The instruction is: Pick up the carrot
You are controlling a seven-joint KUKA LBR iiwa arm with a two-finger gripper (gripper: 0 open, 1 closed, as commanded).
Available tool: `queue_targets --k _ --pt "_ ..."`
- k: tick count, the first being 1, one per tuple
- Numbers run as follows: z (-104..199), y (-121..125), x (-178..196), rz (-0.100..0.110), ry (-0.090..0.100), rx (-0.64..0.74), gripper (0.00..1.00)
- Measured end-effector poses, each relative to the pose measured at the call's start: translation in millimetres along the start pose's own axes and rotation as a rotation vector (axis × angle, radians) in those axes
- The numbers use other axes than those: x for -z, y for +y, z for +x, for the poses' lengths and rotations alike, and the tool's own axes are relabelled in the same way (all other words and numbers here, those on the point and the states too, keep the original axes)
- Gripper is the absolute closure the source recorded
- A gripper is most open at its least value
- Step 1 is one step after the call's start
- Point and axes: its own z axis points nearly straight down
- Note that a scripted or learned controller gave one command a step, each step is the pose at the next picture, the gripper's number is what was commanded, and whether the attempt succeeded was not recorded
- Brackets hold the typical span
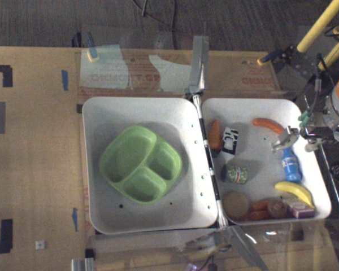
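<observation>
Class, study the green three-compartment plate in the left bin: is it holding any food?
Empty. The green divided plastic plate shows bare green in all three compartments, lying flat in the left white bin.

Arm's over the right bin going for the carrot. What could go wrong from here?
Judging from this frame: the gripper sits directly above the blue bottle and may nudge it when descending. The carrot lies flat near the bin's back wall, so fingers could slide off. The similar orange item could be mistaken for it.
</observation>
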Motion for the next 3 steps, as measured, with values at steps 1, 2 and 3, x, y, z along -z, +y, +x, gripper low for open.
queue_targets --k 1,2,3 --pt "75.8 -21.0 -65.5 0.001 0.000 0.004 0.00" --pt "151.7 -21.9 -94.8 0.002 0.000 0.076 0.00" --pt "97.8 -21.9 -94.6 0.001 0.000 0.122 0.00"
